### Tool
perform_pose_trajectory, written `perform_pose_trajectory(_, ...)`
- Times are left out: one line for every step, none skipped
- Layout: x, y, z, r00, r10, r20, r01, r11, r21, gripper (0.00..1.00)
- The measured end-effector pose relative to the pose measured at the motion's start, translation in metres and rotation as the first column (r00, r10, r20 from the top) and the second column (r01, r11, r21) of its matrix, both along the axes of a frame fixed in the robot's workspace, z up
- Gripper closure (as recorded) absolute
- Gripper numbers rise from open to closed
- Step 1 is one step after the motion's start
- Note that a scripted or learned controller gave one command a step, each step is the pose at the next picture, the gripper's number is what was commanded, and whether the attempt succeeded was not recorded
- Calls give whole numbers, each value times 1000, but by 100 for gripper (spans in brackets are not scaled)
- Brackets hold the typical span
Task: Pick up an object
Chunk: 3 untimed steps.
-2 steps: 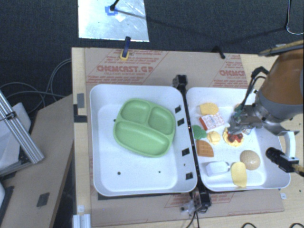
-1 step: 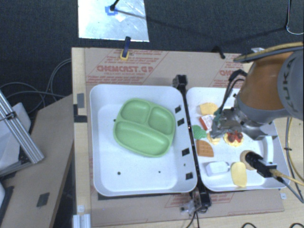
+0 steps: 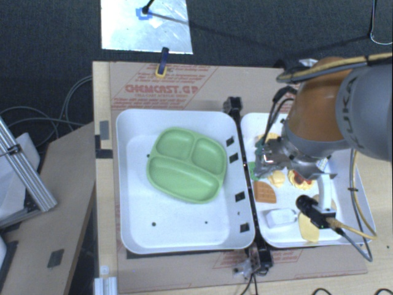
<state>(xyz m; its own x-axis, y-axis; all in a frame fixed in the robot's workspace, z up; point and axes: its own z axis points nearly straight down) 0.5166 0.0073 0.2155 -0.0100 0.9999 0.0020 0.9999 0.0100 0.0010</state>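
Note:
My gripper (image 3: 268,159) hangs low over the far half of the right bin (image 3: 341,237), largely hidden under the grey wrist and orange band. Just in front of it lie several small things: a brown-orange wedge (image 3: 265,193), a pale yellow piece (image 3: 278,178), a red and yellow bit (image 3: 301,180), a white flat piece (image 3: 279,217) and a yellow lump (image 3: 309,228). None of them shows between the gripper's tips. The arm hides the far and right parts of this bin.
The left bin (image 3: 138,226) holds a green divided plate (image 3: 186,164) near its middle. A black-clipped divider (image 3: 242,165) separates the two bins. Both stand on a cardboard sheet (image 3: 169,85); cables run at the bench's left and front.

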Motion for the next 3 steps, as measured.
perform_pose_trajectory(-12,52,-4,1000,-1,-1,1,1000,0,100)
perform_pose_trajectory(-12,90,19,1000,-2,1,2,1000,0,100)
perform_pose_trajectory(-10,91,-1,1000,-8,-2,8,1000,-2,100)
